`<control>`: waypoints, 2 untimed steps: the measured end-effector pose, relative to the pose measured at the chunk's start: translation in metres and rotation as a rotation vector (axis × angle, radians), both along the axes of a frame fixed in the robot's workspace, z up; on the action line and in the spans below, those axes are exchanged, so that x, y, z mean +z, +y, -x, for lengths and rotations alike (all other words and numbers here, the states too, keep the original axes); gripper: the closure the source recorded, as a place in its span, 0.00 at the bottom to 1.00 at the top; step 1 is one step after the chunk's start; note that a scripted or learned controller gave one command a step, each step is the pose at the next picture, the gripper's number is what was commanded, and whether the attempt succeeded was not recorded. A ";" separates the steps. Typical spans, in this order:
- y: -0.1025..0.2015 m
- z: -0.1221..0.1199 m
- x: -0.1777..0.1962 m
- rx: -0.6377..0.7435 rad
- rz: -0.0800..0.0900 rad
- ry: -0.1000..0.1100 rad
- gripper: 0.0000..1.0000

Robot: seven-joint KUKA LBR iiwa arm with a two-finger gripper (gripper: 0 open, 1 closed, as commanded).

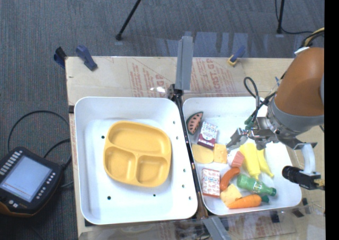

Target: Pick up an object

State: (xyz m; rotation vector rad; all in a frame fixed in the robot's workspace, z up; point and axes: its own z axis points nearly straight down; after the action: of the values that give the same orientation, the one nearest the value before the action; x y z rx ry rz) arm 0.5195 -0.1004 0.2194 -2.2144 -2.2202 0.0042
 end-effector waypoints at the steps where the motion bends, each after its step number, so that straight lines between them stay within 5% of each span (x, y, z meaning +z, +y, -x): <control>1: -0.007 -0.032 -0.132 0.179 -0.002 0.001 0.00; 2: -0.010 -0.033 -0.121 0.172 -0.002 -0.001 1.00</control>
State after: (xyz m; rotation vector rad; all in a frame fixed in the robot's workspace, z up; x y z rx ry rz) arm 0.5521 -0.1100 0.0979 -2.0155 -2.4010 0.0018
